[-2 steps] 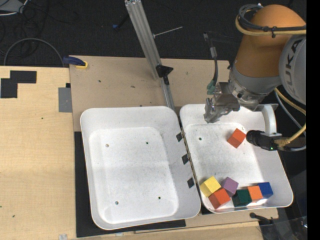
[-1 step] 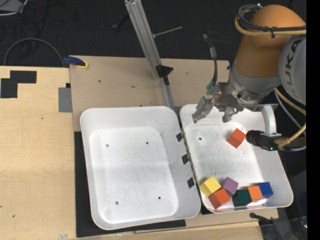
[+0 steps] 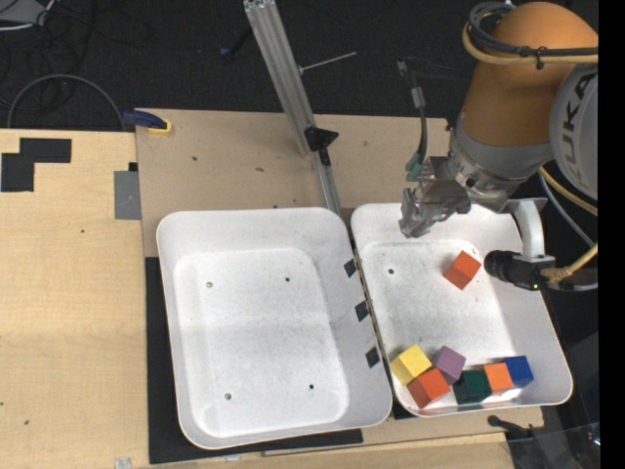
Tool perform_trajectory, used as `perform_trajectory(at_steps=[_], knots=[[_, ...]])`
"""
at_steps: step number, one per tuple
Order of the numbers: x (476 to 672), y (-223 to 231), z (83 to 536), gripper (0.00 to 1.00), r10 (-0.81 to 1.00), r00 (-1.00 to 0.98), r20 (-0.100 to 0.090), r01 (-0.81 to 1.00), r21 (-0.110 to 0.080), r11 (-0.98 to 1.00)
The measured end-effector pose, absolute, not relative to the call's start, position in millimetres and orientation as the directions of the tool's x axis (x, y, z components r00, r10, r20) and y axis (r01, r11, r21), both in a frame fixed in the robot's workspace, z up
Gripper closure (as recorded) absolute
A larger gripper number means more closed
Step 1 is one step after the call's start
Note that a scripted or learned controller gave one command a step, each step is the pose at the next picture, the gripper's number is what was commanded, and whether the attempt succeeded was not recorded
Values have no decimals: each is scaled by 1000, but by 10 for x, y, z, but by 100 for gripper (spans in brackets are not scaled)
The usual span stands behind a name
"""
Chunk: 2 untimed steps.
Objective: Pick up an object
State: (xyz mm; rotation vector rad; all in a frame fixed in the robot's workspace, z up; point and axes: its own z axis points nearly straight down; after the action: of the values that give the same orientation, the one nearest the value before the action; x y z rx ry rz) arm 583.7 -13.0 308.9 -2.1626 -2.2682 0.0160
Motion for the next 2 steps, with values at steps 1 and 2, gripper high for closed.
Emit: perform_trajectory(at_steps=[1, 2], knots=[[5836, -125, 3086, 0, 999, -50, -2, 999, -14, 50], [6085, -60, 3826, 0, 1000, 0, 0, 1000, 7, 0]])
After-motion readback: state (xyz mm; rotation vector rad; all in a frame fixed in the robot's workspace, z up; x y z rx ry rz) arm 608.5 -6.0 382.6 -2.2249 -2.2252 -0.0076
